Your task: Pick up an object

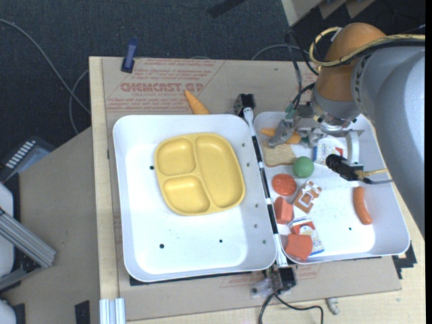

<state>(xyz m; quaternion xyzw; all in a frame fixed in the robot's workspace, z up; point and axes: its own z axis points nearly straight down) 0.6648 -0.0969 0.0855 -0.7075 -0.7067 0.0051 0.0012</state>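
Camera view: tool [322, 139] low over the far end of the right bin [388, 238]; its grip cannot be told. Just beside it lie a tan bread slice [279, 155] and a round green ball [303, 167]. Left bin [135, 248] holds a yellow divided plate [200, 173]

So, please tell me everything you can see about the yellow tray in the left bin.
The yellow tray looks like smooth plastic, pale yellow, roughly square with rounded corners. It has three compartments: one long one on its right side and two smaller ones on its left. All three look bare. It lies flat on the floor of the left white bin, turned a little against the bin's edges, in the upper middle part. It touches none of the bin's walls.
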